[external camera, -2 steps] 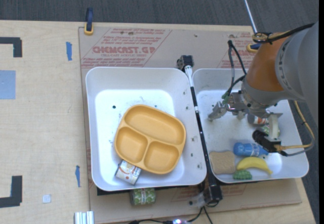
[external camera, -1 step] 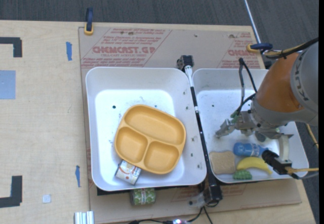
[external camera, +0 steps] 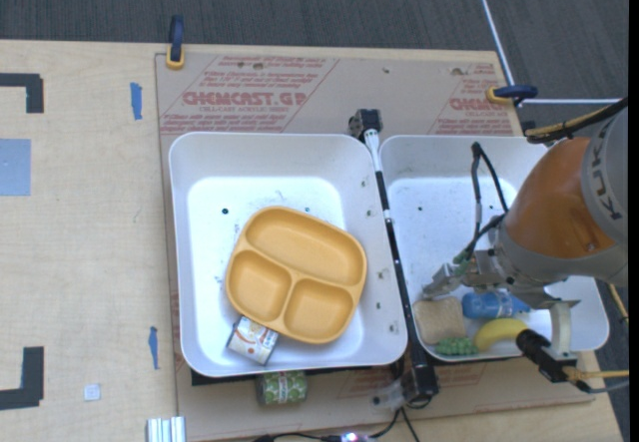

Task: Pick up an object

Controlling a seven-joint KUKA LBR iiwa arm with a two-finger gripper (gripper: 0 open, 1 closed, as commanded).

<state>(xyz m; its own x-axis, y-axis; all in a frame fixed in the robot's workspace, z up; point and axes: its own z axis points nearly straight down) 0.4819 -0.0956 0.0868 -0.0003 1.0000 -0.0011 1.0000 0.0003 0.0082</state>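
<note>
A pale wooden bench [external camera: 80, 260] stands on dark carpet, with a printed sheet of board [external camera: 260, 96] clamped on top, probably to keep the two white bins from sliding. The left bin [external camera: 190, 230] holds a yellow divided tray [external camera: 296, 273] lying askew, its corner at 7 o'clock resting over a small carton [external camera: 252, 340]; a green can [external camera: 284, 388] lies outside, just past the bin's near rim. The right bin [external camera: 429, 181] has its things bunched in the 6 o'clock corner, where the arm [external camera: 564, 211] leans in from 3 o'clock: a tan block [external camera: 431, 320], a blue thing [external camera: 487, 306], a banana [external camera: 501, 333] and something small and green [external camera: 454, 345]. The gripper [external camera: 461, 275] hangs low over that heap, at the blue thing's 11 o'clock, which I'd judge is what it means to take. Whether the jaws are parted or closed I cannot tell, and nothing looks lifted yet.
</note>
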